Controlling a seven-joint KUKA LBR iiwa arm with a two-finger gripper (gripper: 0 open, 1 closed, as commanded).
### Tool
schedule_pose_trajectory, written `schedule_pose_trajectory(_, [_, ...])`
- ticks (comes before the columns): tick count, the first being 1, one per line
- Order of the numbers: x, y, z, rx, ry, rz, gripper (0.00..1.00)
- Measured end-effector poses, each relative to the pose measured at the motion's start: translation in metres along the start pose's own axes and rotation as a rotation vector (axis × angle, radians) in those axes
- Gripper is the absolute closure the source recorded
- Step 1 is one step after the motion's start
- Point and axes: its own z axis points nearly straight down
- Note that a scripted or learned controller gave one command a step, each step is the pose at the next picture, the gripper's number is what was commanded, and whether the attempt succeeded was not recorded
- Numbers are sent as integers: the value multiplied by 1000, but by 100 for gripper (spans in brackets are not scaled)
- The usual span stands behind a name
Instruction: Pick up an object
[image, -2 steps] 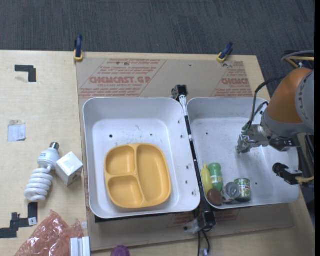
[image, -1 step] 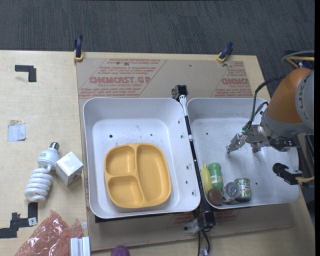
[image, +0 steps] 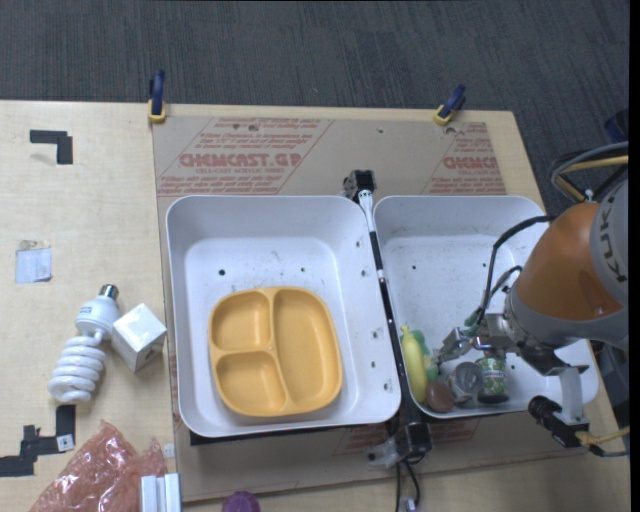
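Note:
My gripper (image: 472, 345) hangs low over the front left part of the right bin (image: 440, 225), below the orange-banded wrist. Just beneath and around it lies a cluster of small items: a yellow banana-shaped toy (image: 413, 360) against the bin's left wall, a small brown item (image: 440, 398), a grey round can (image: 466, 380) and a dark green jar (image: 491, 378). The gripper is directly above the can and jar, and nothing is visibly lifted in it.
The left bin (image: 190, 240) holds a yellow divided plate (image: 275, 350). On the bench to the left lie a spiral light bulb (image: 82, 350), a white cube (image: 139, 336) and a red mesh bag (image: 95, 470). The arm's body covers the right bin's right side.

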Motion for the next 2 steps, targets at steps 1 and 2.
schedule_pose_trajectory(1, [-1, 1, -10, -2, -1, 2, 100])
schedule_pose_trajectory(2, [91, 30, -100, -1, 0, -3, 100])
